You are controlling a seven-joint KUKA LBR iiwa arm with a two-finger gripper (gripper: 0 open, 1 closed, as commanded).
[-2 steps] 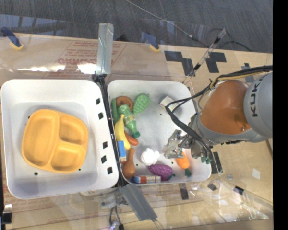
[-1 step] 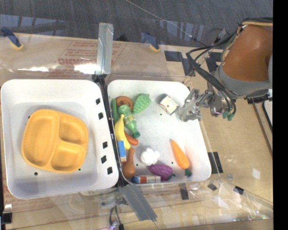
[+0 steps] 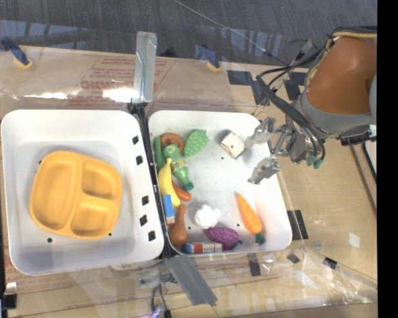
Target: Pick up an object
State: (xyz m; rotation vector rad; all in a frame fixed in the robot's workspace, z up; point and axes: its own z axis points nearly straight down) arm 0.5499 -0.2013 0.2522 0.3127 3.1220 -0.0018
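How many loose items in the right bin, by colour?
Green: 2, a leafy piece and a bottle-like piece
Orange: 1, carrot
Yellow: 1, banana
Purple: 1, grapes
White: 1, lump
Cream: 1, block
Brown: 2, and
Total: 9 clear; the left-wall pile hides more.

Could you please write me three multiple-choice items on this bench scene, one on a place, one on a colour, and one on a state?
1. Where does the carrot lie?
A. right bin, near its right wall
B. left bin
C. on the bench outside the bins

2. What colour is the divided tray in the left bin?
A. blue
B. yellow-orange
C. green

3. How is the gripper now?
A. shut on the banana
B. resting on the tray
C. open, holding nothing

Answers: 1 A, it lies beside the right bin's right wall. 2 B, the tray is plainly yellow-orange. 3 C, its fingers are spread with nothing between them.
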